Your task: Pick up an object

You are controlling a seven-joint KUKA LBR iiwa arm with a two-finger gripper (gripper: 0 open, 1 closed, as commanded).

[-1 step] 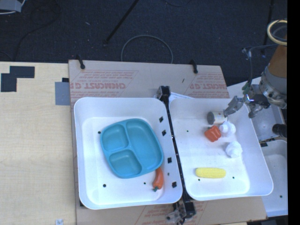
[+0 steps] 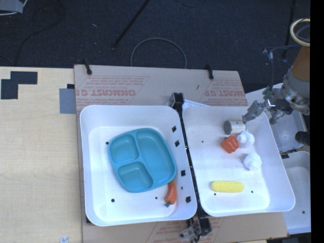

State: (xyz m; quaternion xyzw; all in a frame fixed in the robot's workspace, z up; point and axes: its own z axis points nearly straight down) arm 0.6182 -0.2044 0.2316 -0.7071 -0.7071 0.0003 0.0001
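The right bin (image 2: 283, 196) holds a small grey cylinder (image 2: 233, 126), an orange chunk (image 2: 230, 144), two white lumps (image 2: 246, 138) (image 2: 252, 161) and a yellow corn cob (image 2: 227, 187). My gripper (image 2: 264, 115) hangs over the bin's far right part, just right of the grey cylinder, open with its fingers spread and nothing between them. One fingertip (image 2: 251, 112) is close to the cylinder's upper right. An orange carrot (image 2: 171, 193) lies in the left bin, beside the blue plate.
A blue three-part plate (image 2: 142, 159) takes up much of the left bin (image 2: 93, 135). A black divider (image 2: 183, 151) runs between the bins. Bare bin floor lies left of the corn and orange chunk. The arm's wrist (image 2: 298, 82) stands at the right edge.
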